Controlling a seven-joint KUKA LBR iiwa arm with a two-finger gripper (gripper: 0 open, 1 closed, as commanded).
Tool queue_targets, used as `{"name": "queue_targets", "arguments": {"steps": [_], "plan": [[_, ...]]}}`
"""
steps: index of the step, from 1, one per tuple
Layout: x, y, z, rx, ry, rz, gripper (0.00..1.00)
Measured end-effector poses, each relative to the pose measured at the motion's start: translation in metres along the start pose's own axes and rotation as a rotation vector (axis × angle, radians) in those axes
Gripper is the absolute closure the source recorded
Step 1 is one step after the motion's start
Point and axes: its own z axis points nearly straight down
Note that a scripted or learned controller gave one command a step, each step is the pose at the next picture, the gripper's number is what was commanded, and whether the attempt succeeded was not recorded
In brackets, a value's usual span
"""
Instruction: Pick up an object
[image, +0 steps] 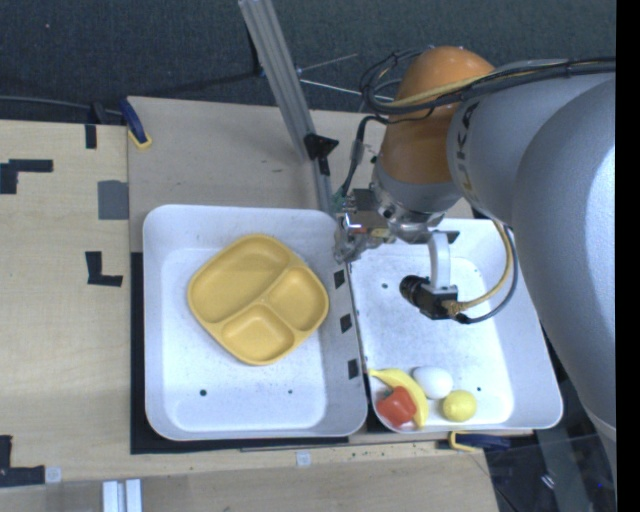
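Note:
In the left bin (165, 400) lies a yellow divided plate (258, 298), tilted diagonally. At the front of the right bin (500, 350) a small cluster sits together: a yellow banana (400, 381), a red piece (397, 405), a white egg (433, 381) and a yellow lemon (459, 405). The gripper (352, 238) hangs under the orange-banded wrist (425, 150) at the back left corner of the right bin, right by the divider between the bins. It is well behind the cluster and to the right of the plate. Nothing shows in its grasp.
The big grey arm (560, 200) covers the right bin's back and right side. A black cable fitting (428, 296) with a yellow hose dangles over the bin's middle. A slanted metal post (285, 90) rises behind the bins.

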Motion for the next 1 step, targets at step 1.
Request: {"name": "queue_targets", "arguments": {"steps": [1], "plan": [[0.0507,0.0199,0.0102,0.002,0.0,0.0,1.0]]}}
